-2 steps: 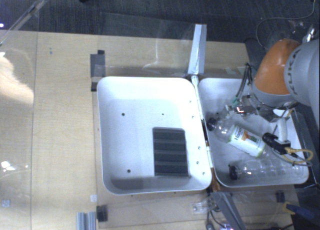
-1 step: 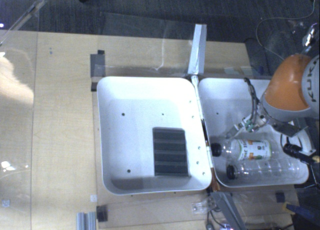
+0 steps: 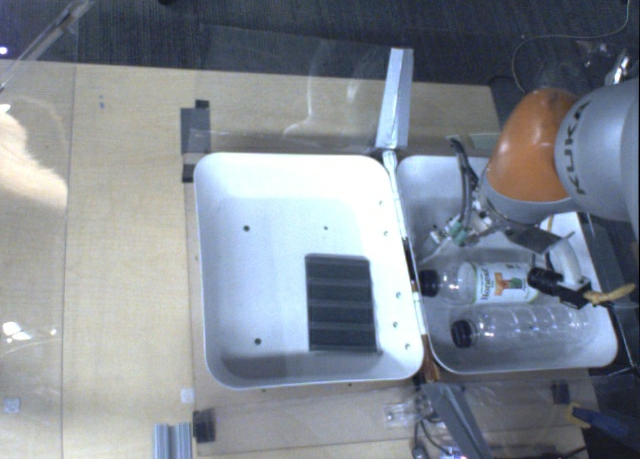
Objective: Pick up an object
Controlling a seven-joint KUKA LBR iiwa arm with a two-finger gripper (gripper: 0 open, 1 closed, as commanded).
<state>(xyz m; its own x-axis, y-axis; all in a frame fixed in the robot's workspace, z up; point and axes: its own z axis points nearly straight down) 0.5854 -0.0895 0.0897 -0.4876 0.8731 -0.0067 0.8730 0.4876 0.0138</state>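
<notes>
I can't tell the gripper's point(image 3: 462, 229) state. The labelled clear bottle point(image 3: 490, 282) in the right bin point(image 3: 425, 182) looks light and slippery; I'd grasp mid-body.

You are looking at a pale, matt wood-grain surface point(image 3: 120, 277) bearing two shallow white bins of smooth plastic, the left bin point(image 3: 215, 247) carrying a dark grey ribbed slab point(image 3: 341, 302) with a dull, grooved face. In the right bin point(image 3: 420, 182) lie two clear plastic bottles with black caps, one glossy with a paper label point(image 3: 480, 283) and one bare and ridged point(image 3: 525, 327). Above them the arm shows a glossy orange band point(image 3: 530, 147) and smooth grey casing point(image 3: 610, 152).
</notes>
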